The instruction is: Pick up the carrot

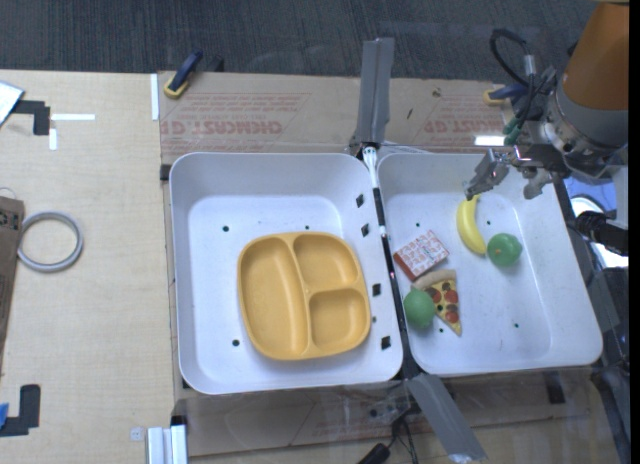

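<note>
My end effector [497, 174] hangs over the far edge of the right bin [560, 352], its fingers spread and holding nothing, just above the banana [469, 226]. I see no carrot I can be sure of; the toys lie loose in this bin: green ball [504, 250], pizza slice [445, 299], green fruit [419, 309], red box [421, 253]. The yellow tray [303, 293] sits alone in the left bin [200, 252].

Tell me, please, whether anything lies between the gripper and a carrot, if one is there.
I cannot tell which toy would be the carrot. The gripper hangs over the right bin's far side, beside the banana's upper end, with nothing between those two.
</note>
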